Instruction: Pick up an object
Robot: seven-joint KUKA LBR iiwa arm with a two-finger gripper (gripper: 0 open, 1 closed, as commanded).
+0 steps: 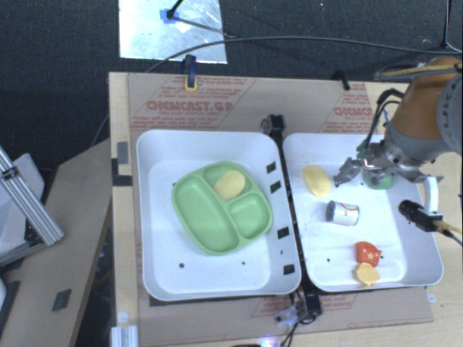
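Hovering over the right bin [416, 266] was the gripper [352, 169], fingers spread apart, nothing between them | yellow lemon-shaped piece [316, 180] lay just left of and below its tips | grey cylinder [341, 212] lay below | green object [379, 178] sat just right | green 3-compartment plate [217, 215] with a yellow piece [231, 184] lay far left in the left bin [166, 266].

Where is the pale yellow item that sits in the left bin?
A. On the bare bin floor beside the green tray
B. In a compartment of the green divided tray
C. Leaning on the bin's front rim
B: the yellow item rests inside an upper compartment of the green divided tray, within the left bin.
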